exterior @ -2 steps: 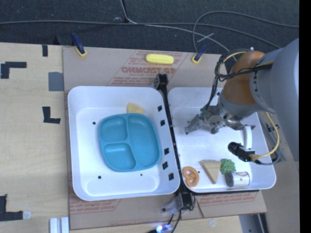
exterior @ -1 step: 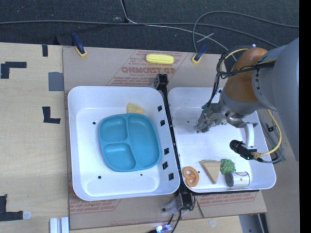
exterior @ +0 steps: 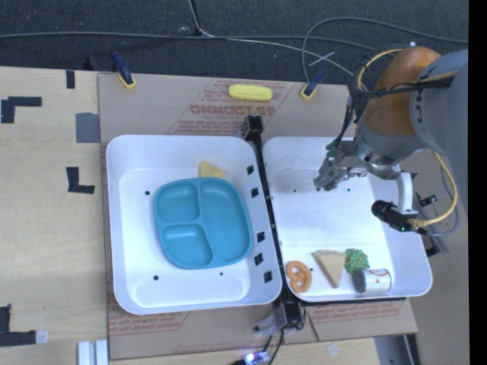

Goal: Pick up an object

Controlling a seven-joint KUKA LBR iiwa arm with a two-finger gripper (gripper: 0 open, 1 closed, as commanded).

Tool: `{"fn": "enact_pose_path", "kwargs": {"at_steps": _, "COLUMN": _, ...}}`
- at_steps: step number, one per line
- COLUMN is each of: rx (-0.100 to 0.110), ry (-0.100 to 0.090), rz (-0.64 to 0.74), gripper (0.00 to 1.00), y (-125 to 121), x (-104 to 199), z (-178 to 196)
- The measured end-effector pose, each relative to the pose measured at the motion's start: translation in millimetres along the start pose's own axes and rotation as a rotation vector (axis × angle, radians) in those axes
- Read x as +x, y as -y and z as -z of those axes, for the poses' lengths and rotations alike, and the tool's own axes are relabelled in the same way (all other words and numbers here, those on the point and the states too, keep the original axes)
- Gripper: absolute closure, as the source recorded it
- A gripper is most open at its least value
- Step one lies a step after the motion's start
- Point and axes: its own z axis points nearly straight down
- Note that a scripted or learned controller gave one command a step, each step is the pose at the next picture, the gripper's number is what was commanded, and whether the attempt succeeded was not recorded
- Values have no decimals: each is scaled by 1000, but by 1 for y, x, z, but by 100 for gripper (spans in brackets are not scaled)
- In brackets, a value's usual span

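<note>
Claw (exterior: 329, 179), fingers unreadable to us, hangs over bare right bin (exterior: 335, 223) floor; descending here we'd grab nothing, missing the pretzel (exterior: 298, 276).

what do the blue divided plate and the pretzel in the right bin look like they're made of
Blue divided plate: likely moulded plastic, with uniform colour, a smooth, slightly glossy surface and rounded compartment ridges. Pretzel: probably a plastic or rubber toy, an even orange-brown with a smooth look; too small to be sure.

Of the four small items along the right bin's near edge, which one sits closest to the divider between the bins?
The pretzel. It lies leftmost in the row, beside the divider; the sandwich wedge, broccoli and can follow rightward.
</note>
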Motion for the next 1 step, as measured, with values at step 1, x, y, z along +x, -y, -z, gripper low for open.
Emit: {"fn": "enact_pose_path", "kwargs": {"at_steps": 1, "rx": 0, "ry": 0, "rz": -1, "gripper": 100, "y": 6, "x": -6, "z": 58}}
